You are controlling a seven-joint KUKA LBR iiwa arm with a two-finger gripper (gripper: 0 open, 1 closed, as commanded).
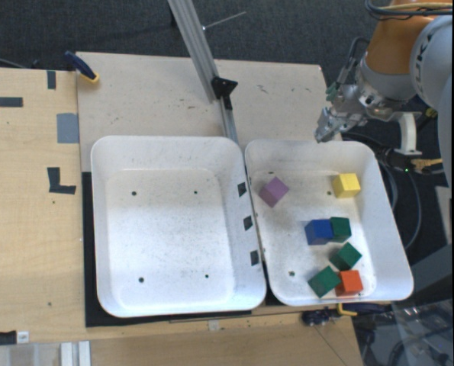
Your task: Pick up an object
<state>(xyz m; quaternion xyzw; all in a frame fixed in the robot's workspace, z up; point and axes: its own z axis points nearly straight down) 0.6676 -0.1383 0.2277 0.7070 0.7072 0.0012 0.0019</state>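
Dark carpet surrounds a pale wooden bench (28, 227) carrying two shallow white plastic bins side by side, with a slanted grey metal rail (200, 44) crossing the far edge above them. Largest of the moving parts is the grey arm with its orange band (398, 33), reaching in from the right and ending in the hand (326, 130), which hangs over the far rim of the right bin (391, 227); whether its fingers are wide or narrow I cannot tell, and nothing shows between them. The left bin (165, 227) shows bare speckled floor.

The right bin holds every candidate: a mauve foam cube (272, 191) near its left wall, a yellow cube (346, 184) towards the far right, then a cluster nearer the front — a blue cube (317, 232) touching a dark green cube (340, 228), a second green cube (348, 255) just below, and a third green cube (323, 281) touching an orange cube (350, 282).

The yellow cube lies nearest the hand, just nearer the camera and slightly right of it, and stands apart from the rest. Judged from this, a short descent into the bin would suit it best.
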